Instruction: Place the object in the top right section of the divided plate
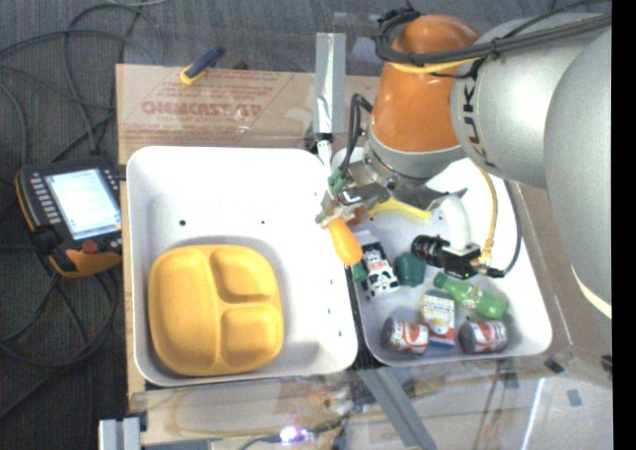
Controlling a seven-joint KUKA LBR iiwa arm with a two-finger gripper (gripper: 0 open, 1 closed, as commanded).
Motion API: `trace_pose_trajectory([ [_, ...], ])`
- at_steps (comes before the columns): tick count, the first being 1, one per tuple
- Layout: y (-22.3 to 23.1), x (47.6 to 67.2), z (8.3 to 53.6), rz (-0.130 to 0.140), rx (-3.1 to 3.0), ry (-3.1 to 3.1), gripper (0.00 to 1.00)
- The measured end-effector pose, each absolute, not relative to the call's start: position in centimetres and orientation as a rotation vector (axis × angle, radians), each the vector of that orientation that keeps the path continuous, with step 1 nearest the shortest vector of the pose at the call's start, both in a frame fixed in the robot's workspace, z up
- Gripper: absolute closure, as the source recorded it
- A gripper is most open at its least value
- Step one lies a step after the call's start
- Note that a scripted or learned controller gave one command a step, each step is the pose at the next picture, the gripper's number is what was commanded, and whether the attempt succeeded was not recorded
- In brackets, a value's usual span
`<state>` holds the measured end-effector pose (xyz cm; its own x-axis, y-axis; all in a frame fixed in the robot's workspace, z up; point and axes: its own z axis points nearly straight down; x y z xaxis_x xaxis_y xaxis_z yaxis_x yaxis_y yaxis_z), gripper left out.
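The yellow divided plate [216, 309] lies at the front of the left bin [199, 175], and its top right section [246, 274] holds nothing. My gripper [340, 218] hangs over the wall between the two bins, up and to the right of the plate. A small orange carrot-like object [345, 242] hangs from its fingertips, with its upper end pinched between them. The object sits above the divider, well short of the plate's right rim.
The right bin [527, 319] holds two cans [407, 336], a green bottle [467, 294], a black-and-white toy [378, 274], a dark green piece [409, 267] and a yellow item [402, 208]. A teach pendant [75, 205] lies left of the bins, with cardboard [209, 110] behind them.
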<state>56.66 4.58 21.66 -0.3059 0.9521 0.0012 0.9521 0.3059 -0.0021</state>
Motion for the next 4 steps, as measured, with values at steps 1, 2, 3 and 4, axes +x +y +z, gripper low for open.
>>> trace_pose_trajectory([
  [1, 12.1, 48.6, 15.3, 0.007, -1.88, -2.511, 1.0],
  [2, 12.7, 48.3, 19.2, 0.003, -1.777, -2.587, 1.0],
  [3, 11.2, 48.4, 22.8, 0.004, -1.851, -2.536, 1.0],
  [4, 13.9, 48.3, 19.4, 0.007, -1.794, -2.576, 1.0],
])
